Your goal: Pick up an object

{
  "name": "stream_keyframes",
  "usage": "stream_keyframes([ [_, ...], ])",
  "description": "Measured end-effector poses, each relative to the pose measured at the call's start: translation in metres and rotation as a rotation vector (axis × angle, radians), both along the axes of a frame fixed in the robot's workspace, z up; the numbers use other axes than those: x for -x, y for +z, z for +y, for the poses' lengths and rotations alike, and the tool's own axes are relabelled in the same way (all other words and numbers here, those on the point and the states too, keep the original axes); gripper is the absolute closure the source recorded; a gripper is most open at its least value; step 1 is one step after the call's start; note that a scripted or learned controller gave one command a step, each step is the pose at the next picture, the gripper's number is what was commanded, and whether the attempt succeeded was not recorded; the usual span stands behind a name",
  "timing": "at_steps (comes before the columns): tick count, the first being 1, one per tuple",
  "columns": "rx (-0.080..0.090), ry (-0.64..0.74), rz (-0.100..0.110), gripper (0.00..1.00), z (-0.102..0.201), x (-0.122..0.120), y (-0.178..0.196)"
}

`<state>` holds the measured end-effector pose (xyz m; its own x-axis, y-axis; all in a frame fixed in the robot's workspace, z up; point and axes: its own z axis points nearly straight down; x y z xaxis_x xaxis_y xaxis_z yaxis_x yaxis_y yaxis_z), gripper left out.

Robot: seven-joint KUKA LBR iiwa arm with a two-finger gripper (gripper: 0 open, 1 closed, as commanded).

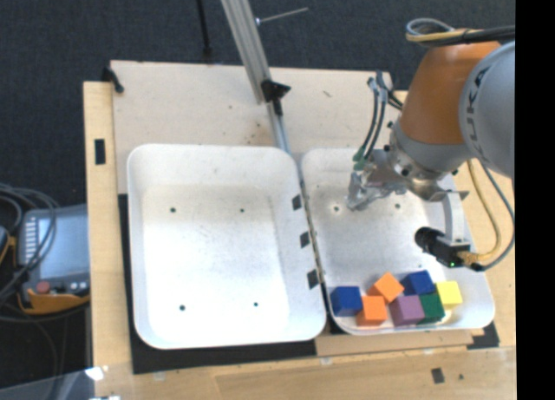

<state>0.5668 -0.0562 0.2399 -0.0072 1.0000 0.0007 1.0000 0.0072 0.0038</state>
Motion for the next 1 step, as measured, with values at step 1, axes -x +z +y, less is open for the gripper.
stream_keyframes([
  [1, 0.001, -0.001, 0.001, 1.0, 0.05, -0.0305, -0.0091],
])
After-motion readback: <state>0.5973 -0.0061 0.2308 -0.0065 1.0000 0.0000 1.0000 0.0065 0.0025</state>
